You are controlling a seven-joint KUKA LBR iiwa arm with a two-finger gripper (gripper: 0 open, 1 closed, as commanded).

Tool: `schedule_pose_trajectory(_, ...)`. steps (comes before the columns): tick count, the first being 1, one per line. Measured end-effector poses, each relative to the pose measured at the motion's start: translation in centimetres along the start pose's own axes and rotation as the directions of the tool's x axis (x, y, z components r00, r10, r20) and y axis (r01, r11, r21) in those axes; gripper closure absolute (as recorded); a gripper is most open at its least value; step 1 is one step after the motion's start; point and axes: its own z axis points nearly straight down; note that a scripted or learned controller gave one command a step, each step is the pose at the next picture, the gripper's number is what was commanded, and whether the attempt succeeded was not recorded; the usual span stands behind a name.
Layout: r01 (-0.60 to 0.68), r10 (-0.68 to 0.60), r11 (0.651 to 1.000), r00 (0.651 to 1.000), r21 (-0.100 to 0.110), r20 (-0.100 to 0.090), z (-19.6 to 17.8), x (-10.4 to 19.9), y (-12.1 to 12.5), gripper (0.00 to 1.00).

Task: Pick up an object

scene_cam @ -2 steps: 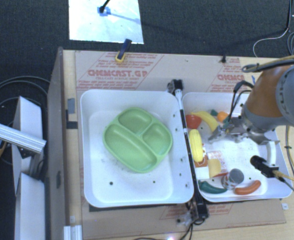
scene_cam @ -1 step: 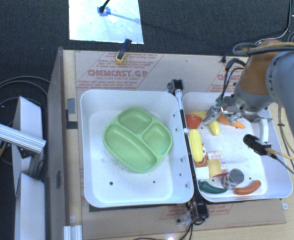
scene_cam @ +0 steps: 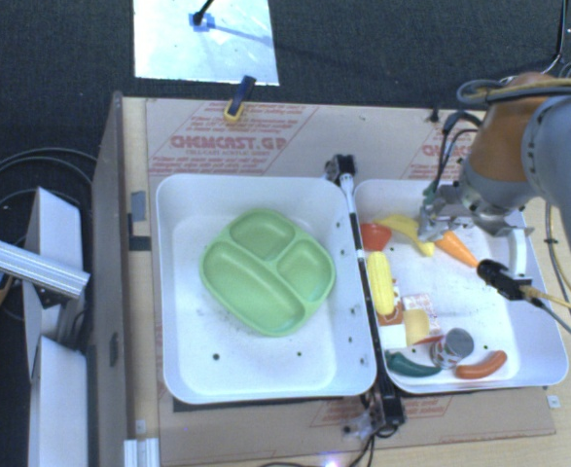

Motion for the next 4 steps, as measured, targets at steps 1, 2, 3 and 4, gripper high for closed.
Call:
schedule_pose_trajectory(1,-0.010,0.010,1.000,1.000,-0.001,0.005,-8.3,-6.2,-2.5,1.00)
schedule_pose_trajectory(2,-0.003,0.003,1.000,1.000,0.004,0.001,-7.7,-5.7,-2.5,0.00)
schedule_pose_trajectory(3,-0.005,0.005,1.000,1.000,0.009,-0.001,3.3,-7.0,-2.9,0.00)
schedule_pose_trajectory(4,0.003,-0.003,1.000,1.000,0.002,0.000,-0.2,-2.0,-0.2,0.00)
